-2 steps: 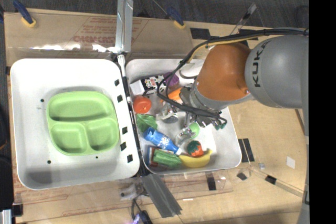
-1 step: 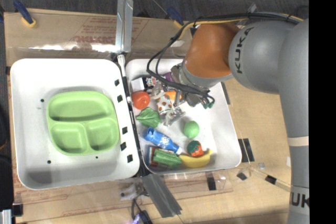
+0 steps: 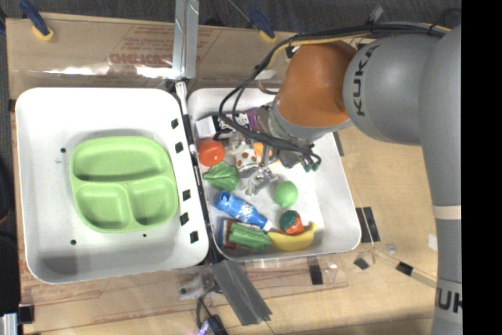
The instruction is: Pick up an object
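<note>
The right bin (image 3: 343, 204) holds several small objects. Among them are an orange-red ball (image 3: 209, 153), a green leafy piece (image 3: 222, 176), a blue packet (image 3: 238, 207), a green ball (image 3: 285, 193), a yellow banana (image 3: 295, 240), a red and green fruit (image 3: 291, 221) and a white spotted item (image 3: 246, 159). My gripper (image 3: 260, 180) hangs low over the middle of this bin, between the leafy piece and the green ball, just below the spotted item. The grey and orange wrist hides the bin's upper part.
In the left bin (image 3: 39, 247) lies a green divided plate (image 3: 122, 183). A raised divider with black clips (image 3: 187, 169) separates the two bins. A dark green and brown item (image 3: 245, 236) lies along the right bin's front wall. Cables (image 3: 235, 94) loop from the wrist.
</note>
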Controlling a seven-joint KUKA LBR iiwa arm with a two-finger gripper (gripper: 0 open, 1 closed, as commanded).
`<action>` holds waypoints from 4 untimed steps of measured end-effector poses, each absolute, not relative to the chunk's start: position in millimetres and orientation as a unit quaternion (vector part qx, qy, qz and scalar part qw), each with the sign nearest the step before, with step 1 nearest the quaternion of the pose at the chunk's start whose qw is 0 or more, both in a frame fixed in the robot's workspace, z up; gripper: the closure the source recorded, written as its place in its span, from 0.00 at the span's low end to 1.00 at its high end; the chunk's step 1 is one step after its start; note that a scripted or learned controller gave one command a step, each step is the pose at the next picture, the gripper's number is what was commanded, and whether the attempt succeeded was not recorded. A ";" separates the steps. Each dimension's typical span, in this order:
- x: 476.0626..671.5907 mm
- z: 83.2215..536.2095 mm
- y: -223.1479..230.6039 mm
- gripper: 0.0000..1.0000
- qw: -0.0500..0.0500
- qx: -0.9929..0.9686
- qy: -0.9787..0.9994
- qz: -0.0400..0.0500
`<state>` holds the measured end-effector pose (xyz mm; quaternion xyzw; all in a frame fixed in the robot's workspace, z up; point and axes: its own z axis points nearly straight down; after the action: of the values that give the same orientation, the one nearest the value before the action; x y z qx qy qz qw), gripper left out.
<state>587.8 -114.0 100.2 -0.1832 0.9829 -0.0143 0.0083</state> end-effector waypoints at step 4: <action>603.4 92.7 -134.9 1.00 0.001 -0.397 0.918 0.000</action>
<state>603.4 -134.9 92.7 -0.3966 0.9180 -0.0001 0.0013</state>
